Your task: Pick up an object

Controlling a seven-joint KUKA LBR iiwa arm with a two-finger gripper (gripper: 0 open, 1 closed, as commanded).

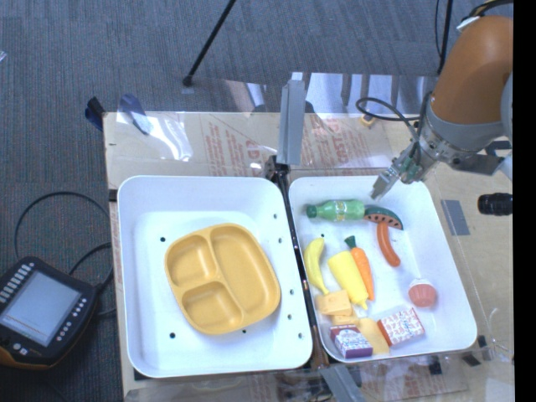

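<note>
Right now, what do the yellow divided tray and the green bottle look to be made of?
Yellow divided tray: probably moulded plastic, matte to satin, judging by its uniform colour and soft rounded compartment walls. Green bottle: likely glossy plastic toy food, with highlights along its body and a lighter label band. Neither is certain from this view.

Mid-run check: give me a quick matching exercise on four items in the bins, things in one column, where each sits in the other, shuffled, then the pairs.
Things:
1. yellow divided plate
2. green bottle
3. banana
4. red-and-white carton

Places:
A. far end of the right bin, lying on its side
B. near end of the right bin, toward its right wall
C. middle of the left bin
D. right bin, along its left wall

Pairs: 1-C, 2-A, 3-D, 4-B
</note>
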